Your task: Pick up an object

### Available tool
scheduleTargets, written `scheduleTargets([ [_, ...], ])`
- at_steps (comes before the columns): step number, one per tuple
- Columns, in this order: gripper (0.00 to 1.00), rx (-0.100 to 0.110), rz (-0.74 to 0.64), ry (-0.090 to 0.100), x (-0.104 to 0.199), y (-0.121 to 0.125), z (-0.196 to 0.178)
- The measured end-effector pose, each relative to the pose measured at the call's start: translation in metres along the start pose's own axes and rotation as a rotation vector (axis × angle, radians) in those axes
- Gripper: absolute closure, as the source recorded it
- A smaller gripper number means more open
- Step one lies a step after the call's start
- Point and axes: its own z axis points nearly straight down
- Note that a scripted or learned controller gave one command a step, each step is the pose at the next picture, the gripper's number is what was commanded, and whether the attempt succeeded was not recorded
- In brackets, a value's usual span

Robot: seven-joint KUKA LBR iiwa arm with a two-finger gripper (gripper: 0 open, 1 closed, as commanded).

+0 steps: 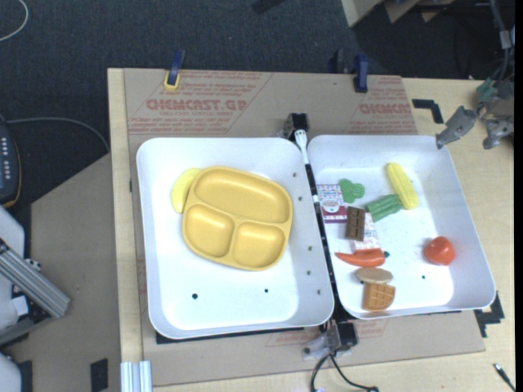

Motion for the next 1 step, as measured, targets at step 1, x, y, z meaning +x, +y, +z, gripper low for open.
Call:
scheduleTargets([
  [1,0.0,-0.012,-0.003,-0.003,0.0007,0.0021,-0.0078],
])
